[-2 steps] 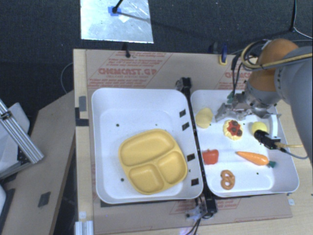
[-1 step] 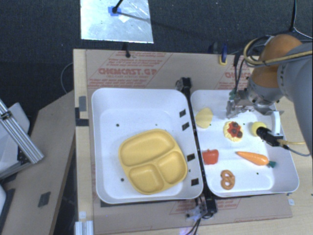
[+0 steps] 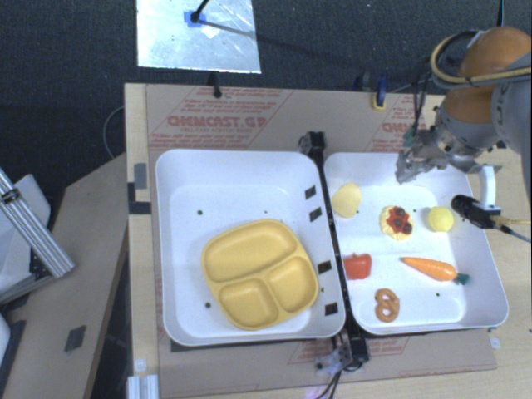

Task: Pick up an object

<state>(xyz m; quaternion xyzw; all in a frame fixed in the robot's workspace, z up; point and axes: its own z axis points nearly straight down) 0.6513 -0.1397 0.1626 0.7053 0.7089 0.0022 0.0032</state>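
My gripper [image 3: 409, 171] hangs over the far edge of the right bin [image 3: 482, 306], above and apart from the objects. Below it lie a small pizza [image 3: 397, 222], a yellow ball [image 3: 440, 219] to its right and a pale yellow lemon-like piece [image 3: 347, 198] to its left. Nearer the front are a red piece [image 3: 357, 266], an orange carrot [image 3: 431, 268] and a pretzel [image 3: 386, 303]. Nothing shows between the fingertips.
The left bin [image 3: 179, 223] holds a yellow divided tray [image 3: 259, 273]. A black divider clip line [image 3: 328, 239] runs between the bins. A black cylindrical part [image 3: 470, 209] juts over the right bin's right side. A shiny plate [image 3: 197, 23] lies beyond the bench.
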